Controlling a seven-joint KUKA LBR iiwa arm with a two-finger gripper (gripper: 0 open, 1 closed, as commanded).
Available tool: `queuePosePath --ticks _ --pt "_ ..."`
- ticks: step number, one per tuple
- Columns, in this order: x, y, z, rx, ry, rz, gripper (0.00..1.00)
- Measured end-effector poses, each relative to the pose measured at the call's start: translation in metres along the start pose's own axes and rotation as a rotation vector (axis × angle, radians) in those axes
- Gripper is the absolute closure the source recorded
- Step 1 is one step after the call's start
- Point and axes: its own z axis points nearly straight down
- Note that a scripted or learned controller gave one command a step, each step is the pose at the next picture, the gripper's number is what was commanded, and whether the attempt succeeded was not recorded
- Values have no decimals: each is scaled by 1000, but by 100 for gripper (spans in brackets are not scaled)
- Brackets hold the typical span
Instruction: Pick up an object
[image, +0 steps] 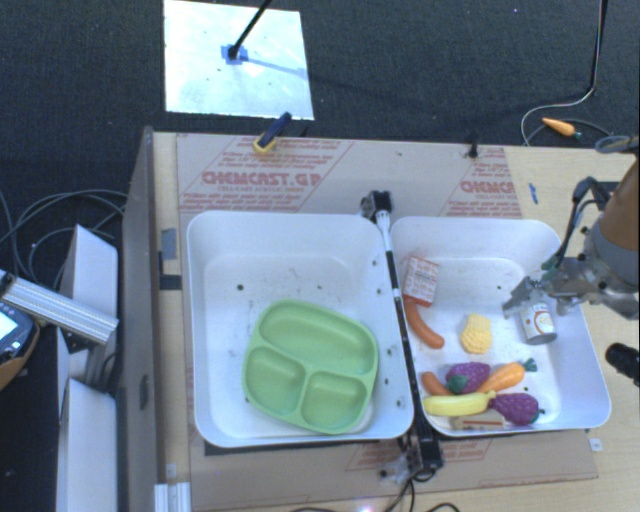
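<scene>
Camera view — end effector (540, 305) grasps small can (539, 323), long axis near-upright — top tilted left.

A green divided plate (311, 367) is being held in the left white bin (225, 250), toward its front right. Both bins are being carried on a cardboard sheet (330, 165) printed with red lettering, laid over the table (140, 300). A grey square plate (237, 60) is lying on the dark floor behind, and cables (40, 215) are trailing at the left.
</scene>
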Motion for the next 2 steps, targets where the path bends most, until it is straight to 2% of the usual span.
queuePosePath --ticks 1,2 --pt "28 29 96 3 1 -1 0" --pt "55 -2 119 0 0 1 0"
